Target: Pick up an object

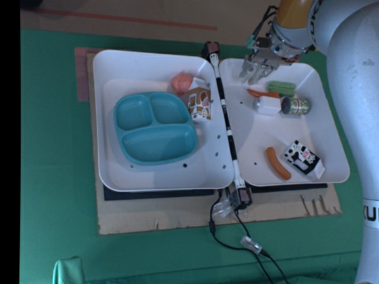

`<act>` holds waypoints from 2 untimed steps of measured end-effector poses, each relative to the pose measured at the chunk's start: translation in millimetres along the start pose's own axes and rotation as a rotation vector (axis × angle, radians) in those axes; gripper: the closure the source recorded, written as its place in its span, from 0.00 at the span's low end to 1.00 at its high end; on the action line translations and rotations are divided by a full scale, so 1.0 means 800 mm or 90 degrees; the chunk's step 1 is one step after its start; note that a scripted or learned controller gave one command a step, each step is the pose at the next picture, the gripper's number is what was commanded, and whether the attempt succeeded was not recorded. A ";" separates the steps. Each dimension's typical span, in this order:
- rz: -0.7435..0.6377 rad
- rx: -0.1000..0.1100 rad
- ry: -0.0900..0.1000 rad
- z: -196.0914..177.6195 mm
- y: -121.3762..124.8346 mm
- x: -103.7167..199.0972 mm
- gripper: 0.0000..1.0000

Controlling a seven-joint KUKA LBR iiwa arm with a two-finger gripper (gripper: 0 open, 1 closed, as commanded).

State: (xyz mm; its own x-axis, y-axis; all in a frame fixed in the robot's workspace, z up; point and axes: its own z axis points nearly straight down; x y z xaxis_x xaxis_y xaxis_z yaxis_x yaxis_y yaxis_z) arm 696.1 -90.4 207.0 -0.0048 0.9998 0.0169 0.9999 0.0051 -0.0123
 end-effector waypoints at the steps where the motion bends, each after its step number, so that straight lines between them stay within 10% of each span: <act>1: 0.005 -0.012 -0.012 -0.111 0.005 -0.015 1.00; 2: 0.006 -0.012 -0.013 -0.188 0.003 -0.080 1.00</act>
